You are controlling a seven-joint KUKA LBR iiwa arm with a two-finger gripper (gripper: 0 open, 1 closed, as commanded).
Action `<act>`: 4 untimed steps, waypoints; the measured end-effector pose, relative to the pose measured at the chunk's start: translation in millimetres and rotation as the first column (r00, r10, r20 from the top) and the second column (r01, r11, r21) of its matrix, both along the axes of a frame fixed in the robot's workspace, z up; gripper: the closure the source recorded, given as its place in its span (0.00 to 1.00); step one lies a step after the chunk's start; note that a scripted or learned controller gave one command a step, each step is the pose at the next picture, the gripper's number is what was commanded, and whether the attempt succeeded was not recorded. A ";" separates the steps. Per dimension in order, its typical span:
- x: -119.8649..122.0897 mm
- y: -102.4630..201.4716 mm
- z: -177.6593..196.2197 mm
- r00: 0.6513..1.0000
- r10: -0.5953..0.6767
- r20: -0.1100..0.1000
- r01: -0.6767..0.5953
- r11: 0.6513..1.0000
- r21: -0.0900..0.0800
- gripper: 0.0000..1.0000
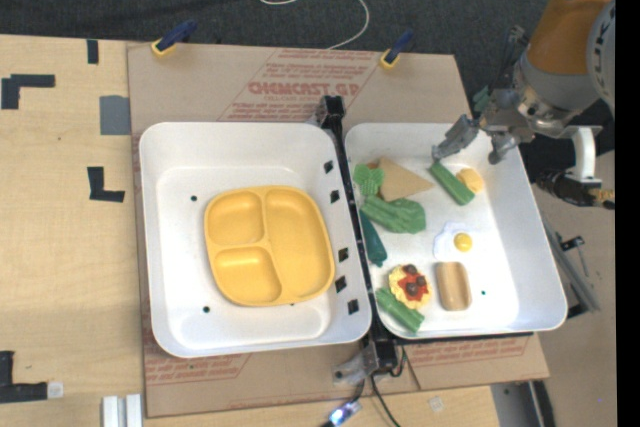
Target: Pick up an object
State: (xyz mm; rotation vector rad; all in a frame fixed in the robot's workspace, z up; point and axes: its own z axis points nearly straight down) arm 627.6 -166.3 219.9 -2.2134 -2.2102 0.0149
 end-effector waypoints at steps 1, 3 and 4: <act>2.3 0.5 7.6 1.000 0.003 0.012 -0.003 1.000 -0.002 0.00; -7.3 11.8 -122.8 1.000 0.003 0.006 -0.003 1.000 -0.001 0.00; -6.7 12.4 -136.7 1.000 0.004 0.015 -0.003 1.000 -0.005 0.00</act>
